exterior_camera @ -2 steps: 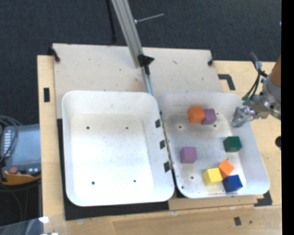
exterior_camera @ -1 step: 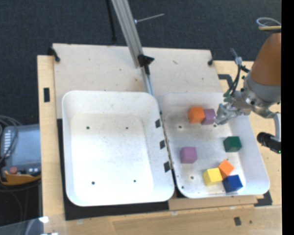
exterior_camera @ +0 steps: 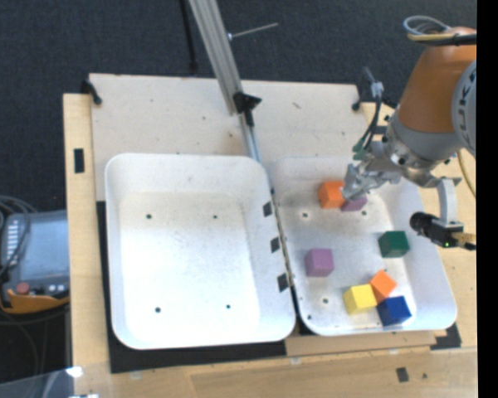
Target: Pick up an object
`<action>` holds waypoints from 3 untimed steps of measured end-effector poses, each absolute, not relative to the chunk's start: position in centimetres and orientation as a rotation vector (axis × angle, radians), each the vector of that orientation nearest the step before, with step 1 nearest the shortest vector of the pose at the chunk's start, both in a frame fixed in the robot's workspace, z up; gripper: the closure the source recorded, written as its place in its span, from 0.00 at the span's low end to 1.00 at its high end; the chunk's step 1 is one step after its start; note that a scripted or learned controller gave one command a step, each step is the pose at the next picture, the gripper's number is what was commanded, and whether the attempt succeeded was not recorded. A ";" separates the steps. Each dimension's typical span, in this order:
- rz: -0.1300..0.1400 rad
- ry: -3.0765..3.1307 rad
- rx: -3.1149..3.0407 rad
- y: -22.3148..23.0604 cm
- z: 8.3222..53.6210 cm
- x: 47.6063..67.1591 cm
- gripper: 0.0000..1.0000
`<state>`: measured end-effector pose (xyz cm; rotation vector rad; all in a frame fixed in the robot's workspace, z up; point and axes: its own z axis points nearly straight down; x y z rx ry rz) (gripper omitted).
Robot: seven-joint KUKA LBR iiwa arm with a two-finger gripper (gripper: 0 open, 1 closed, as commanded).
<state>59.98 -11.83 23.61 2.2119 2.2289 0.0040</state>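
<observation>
At the lower right of the frame, a blue block (exterior_camera: pixel 393 310), a yellow block (exterior_camera: pixel 359 298) and an orange block (exterior_camera: pixel 383 283) cluster in the right bin (exterior_camera: pixel 423 309). A purple block (exterior_camera: pixel 319 261) and a green block (exterior_camera: pixel 393 243) lie higher up. Further up, the claw (exterior_camera: pixel 354 196) is low beside another orange block (exterior_camera: pixel 331 194), over a small mauve piece (exterior_camera: pixel 353 205); whether it is open or closed cannot be told.

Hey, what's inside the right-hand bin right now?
The right bin holds an orange block, a purple cube, a green block, and yellow, orange and blue cubes. The claw covers part of a purplish piece.
</observation>
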 end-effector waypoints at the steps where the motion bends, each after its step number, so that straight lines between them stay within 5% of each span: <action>1: 0.000 2.230 2.215 -6.3 22.8 60.9 1.00; 2: 0.005 2.229 2.212 -1.0 23.3 63.3 1.00; 3: 0.002 2.229 2.213 4.8 23.0 63.7 1.00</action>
